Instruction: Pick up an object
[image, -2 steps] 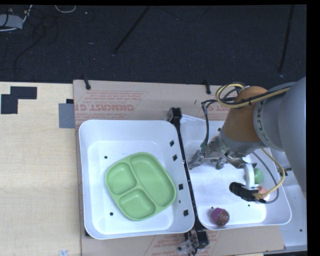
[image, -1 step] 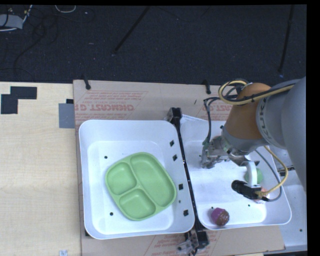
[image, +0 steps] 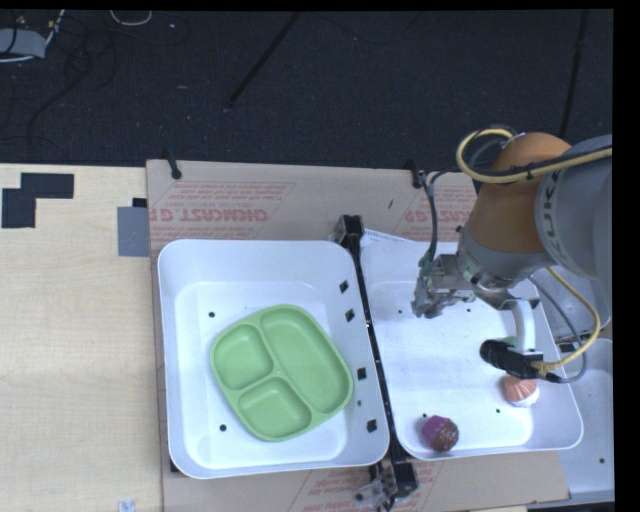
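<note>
the arm (image: 545, 215) is cut off by the right edge of the view, so only its orange band and grey wrist are seen, reaching in over the right bin (image: 470, 440). the gripper (image: 438, 292) is seen from above as a dark metal cluster hung over the upper middle of that bin; its tips are too small and too shadowed to be made out, so how far it is open cannot be told, and nothing is seen held in it. a yellow cable is looped above the wrist. a small black part (image: 510, 356) is seen just below the wrist, beside the bin's right side; what it is cannot be told. a pink and white object (image: 520, 391) is partly covered by it. a dark purple round object (image: 439, 432) lies on the bin floor near the front rim, well apart from the gripper. in the left bin (image: 190, 300) a green divided plate (image: 281, 371) with three compartments lies flat. both bins rest on cardboard on the desk (image: 70, 350).
</note>
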